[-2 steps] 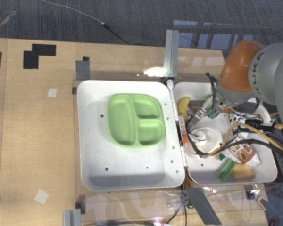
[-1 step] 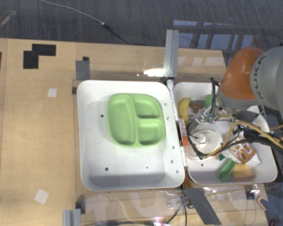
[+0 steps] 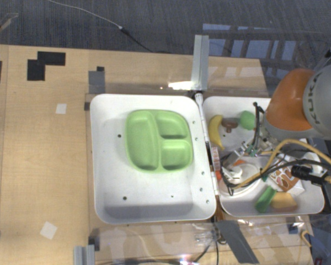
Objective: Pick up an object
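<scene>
From above, the gripper (image 3: 248, 150) hangs low in the right bin (image 3: 314, 206) among a banana (image 3: 215, 130), green ball (image 3: 246, 119) and cables, its grip impossible to tell, so it may well snag or close on nothing.

Fixed overhead cam, slanted, 2 bins (image 3: 99, 164)

Pale green divided plate (image 3: 157, 139) in the white left bin (image 3: 107, 203), yellow banana (image 3: 215, 131) and bright green ball (image 3: 246, 119) in the white right bin (image 3: 314, 203), green block (image 3: 265, 199), grey arm (image 3: 325, 101) with orange band (image 3: 287, 106), tan wooden tabletop (image 3: 38, 164) with black patches
</scene>
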Controlling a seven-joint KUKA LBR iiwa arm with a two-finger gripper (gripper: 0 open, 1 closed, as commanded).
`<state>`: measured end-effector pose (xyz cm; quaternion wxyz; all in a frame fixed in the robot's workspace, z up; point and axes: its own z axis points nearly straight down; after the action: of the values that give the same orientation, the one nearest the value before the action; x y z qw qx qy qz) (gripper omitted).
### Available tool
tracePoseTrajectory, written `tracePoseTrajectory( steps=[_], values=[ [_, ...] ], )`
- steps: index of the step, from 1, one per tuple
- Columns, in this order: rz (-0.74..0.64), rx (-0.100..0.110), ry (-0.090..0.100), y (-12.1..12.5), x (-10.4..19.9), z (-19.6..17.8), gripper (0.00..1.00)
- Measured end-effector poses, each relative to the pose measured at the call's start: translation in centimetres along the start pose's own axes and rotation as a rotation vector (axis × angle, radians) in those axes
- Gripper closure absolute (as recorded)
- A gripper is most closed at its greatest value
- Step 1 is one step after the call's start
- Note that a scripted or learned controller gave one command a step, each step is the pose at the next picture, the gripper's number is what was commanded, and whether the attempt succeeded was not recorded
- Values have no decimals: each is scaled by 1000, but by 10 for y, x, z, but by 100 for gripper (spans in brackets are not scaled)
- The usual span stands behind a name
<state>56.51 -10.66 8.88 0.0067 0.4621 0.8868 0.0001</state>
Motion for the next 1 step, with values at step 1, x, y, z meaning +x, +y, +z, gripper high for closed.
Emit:
tracePoseTrajectory(
  steps=[1],
  values=[
    [-49, 0, -6, 6, 6, 0, 0]
  ],
)
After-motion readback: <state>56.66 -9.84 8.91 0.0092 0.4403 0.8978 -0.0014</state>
